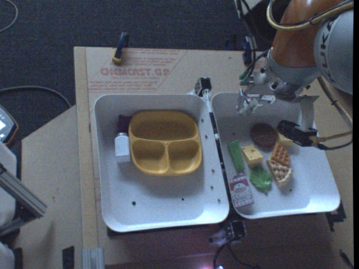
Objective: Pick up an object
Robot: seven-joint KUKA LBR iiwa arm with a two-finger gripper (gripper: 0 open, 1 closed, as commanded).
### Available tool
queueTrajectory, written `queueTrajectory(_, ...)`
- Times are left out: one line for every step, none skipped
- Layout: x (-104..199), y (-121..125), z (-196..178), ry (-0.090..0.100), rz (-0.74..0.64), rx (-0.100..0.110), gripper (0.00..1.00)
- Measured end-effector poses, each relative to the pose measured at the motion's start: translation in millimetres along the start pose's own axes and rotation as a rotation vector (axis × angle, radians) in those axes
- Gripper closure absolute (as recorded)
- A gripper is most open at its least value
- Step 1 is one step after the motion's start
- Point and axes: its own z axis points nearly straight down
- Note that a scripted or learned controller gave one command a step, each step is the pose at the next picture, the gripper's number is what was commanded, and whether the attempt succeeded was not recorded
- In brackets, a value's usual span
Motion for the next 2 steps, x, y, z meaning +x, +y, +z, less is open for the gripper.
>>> queueTrajectory(55,10,17,0.001,0.000,0.002,1.00)
queueTrajectory(38,-2,12,-0.001,0.007,0.004,1.00)
